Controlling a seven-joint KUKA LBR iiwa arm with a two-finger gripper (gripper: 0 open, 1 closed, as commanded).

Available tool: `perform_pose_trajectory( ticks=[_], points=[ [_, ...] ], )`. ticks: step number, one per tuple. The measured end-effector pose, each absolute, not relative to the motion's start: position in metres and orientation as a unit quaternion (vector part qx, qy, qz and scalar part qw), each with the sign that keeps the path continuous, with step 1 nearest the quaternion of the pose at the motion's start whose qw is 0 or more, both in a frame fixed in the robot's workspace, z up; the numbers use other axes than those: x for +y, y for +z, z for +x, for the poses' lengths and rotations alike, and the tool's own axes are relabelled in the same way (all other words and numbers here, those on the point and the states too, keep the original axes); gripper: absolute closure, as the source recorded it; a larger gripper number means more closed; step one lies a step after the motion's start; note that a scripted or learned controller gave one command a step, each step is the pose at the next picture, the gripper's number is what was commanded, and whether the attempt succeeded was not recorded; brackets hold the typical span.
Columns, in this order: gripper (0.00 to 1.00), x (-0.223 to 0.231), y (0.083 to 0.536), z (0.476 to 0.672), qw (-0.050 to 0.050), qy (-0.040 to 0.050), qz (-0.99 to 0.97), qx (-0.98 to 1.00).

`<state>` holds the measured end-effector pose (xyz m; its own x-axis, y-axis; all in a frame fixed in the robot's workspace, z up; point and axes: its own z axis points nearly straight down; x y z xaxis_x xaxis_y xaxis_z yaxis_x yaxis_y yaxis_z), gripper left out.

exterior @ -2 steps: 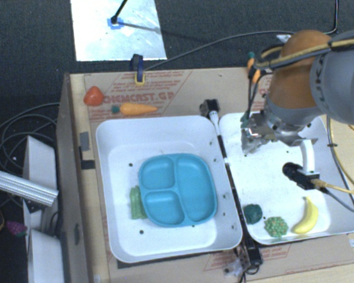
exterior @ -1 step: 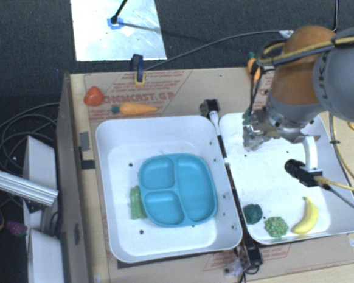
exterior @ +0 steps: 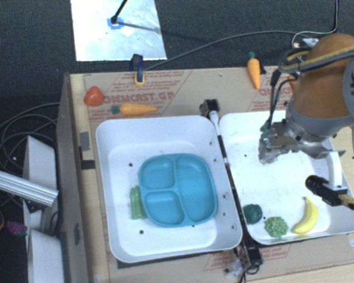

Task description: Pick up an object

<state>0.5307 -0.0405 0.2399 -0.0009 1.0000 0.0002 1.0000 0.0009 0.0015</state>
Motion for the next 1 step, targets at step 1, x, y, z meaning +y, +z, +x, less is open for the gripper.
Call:
perform_pose_trajectory(
  ticks=[1],
  points=[
    [1.0,0.0007,0.2141,0.5384,0.0,0.0002,0.706,0.708]
  ],
)
